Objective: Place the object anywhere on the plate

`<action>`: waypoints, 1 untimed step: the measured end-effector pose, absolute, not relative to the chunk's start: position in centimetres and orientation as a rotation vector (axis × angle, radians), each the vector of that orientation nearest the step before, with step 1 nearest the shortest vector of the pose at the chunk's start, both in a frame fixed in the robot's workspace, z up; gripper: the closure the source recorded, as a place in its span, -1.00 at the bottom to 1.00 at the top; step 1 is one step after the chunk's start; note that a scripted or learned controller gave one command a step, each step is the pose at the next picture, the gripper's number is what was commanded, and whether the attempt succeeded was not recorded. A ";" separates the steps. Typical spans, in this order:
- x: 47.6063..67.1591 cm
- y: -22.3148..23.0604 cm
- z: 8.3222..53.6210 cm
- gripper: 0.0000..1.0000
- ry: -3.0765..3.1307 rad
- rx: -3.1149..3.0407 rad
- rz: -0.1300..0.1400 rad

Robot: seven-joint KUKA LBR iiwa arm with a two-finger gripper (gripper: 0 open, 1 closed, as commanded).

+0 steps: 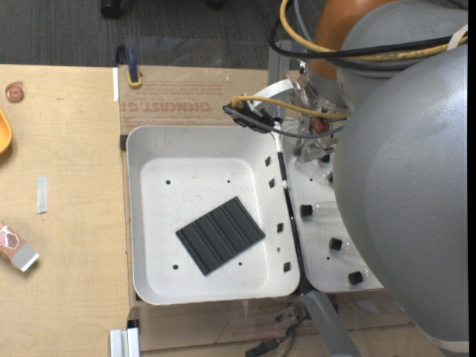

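Observation:
A dark grey ribbed rectangular plate (220,234) lies tilted on the floor of the left white bin (149,199), a little below its middle. Nothing rests on the plate. The grey arm with its orange band fills the right side of the view and covers most of the right bin (327,262). The gripper (309,129) is seen only as a cluster of metal parts and cables near the top of the right bin, under the arm. The object to be placed is hidden from me.
Yellow and black cables (253,114) loop from the wrist over the divider between the bins. On the wooden bench at left lie a small grey strip (42,195), a red-and-white item (16,248) and an orange item (3,134) at the edge.

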State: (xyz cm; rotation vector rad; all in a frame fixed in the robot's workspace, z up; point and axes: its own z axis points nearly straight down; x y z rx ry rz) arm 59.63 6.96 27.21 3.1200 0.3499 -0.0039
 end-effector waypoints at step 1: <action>52.7 8.0 30.9 1.00 0.533 3.094 -0.006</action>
